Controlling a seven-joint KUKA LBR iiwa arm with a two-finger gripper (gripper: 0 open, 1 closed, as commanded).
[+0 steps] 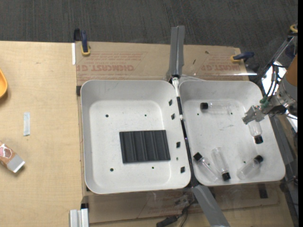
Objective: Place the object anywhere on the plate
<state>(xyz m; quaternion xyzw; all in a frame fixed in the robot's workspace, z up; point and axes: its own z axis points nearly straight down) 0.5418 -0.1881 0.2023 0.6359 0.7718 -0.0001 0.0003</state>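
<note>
A dark ribbed plate (144, 145) lies flat in the middle of the left bin (94, 126). Several clear vials with black caps lie in the right bin (227, 126): one at the back (215, 109), two near the front (204, 163) (219, 161), and one at the front right (248, 169). My gripper (254, 116) hangs over the right bin's right side. Another vial (257, 130), cap downward, sits right under its tip. I cannot tell whether that vial is held or lying in the bin.
A cardboard sheet (142, 60) covers the bench behind the bins, held by clamps (83, 41) (241, 57). A metal bar (176, 51) runs between the bins. Small items lie on the wooden table (38, 126) at the left.
</note>
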